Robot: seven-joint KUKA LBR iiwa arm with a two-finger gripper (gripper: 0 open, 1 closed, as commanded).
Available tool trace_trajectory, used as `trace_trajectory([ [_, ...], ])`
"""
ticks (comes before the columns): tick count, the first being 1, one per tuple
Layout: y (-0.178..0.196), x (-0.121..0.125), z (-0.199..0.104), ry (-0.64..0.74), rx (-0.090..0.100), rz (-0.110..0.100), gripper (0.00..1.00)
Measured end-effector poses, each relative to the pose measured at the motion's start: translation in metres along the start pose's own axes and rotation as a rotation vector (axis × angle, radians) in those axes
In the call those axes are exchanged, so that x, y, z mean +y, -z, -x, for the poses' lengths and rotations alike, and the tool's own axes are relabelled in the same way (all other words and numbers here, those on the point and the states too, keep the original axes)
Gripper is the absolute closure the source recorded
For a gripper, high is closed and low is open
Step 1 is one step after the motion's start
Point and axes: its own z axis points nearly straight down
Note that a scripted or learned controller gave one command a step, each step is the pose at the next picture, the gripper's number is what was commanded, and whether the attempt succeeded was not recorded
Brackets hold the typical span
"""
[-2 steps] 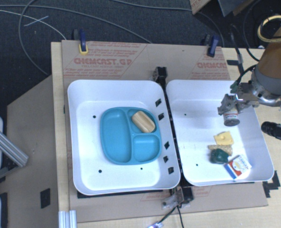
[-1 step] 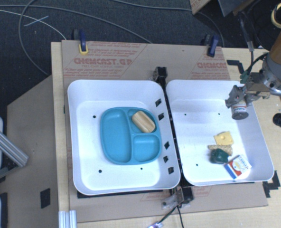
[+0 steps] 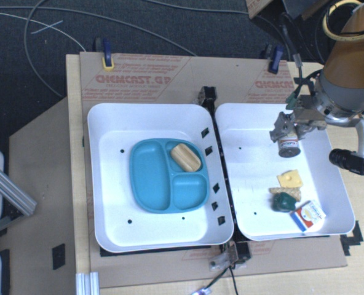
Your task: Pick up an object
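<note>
at the upper right of the frame the gripper (image 3: 288,141) hangs over the right bin (image 3: 249,165); whether it is apart or together i cannot tell. below it lie a yellow piece (image 3: 290,179), a green object (image 3: 284,201) and, perhaps, a small packet (image 3: 309,214).

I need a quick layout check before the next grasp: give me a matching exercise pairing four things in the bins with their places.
Things:
1. bread roll
2. blue tray
3. green object
4. claw

Places:
A. left bin, centre
B. right bin, upper part
C. tray's upper right compartment
D. right bin, lower part, below the yellow piece

Pairs: 1-C, 2-A, 3-D, 4-B
</note>
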Motion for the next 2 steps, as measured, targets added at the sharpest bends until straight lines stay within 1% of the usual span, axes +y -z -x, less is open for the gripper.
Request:
trace_trajectory([
  [2, 0.002, 0.006, -0.108, -0.002, -0.002, 0.001, 1.00],
])
